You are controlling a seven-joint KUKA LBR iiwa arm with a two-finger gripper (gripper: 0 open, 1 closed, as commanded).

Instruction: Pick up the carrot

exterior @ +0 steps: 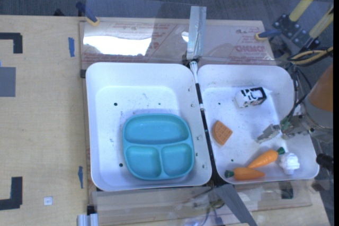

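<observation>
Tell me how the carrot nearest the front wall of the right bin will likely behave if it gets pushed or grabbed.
The carrot looks like smooth moulded plastic, so it is probably stiff, light, and somewhat slippery. Its round, tapered body lies flat on the right bin floor, so a sideways nudge may roll it. A second carrot lies close by, so pushing could disturb both.

Two white bins (pixel 100 87) sit on a pale wooden bench (pixel 37 114) marked with black and blue tape. The left bin holds a teal divided plate (pixel 157 146). In the right bin lie two orange carrots (pixel 263 159) with green tips, an orange waffle (pixel 222 133), a black-and-white carton (pixel 250 97) and a white piece (pixel 290 162).
</observation>
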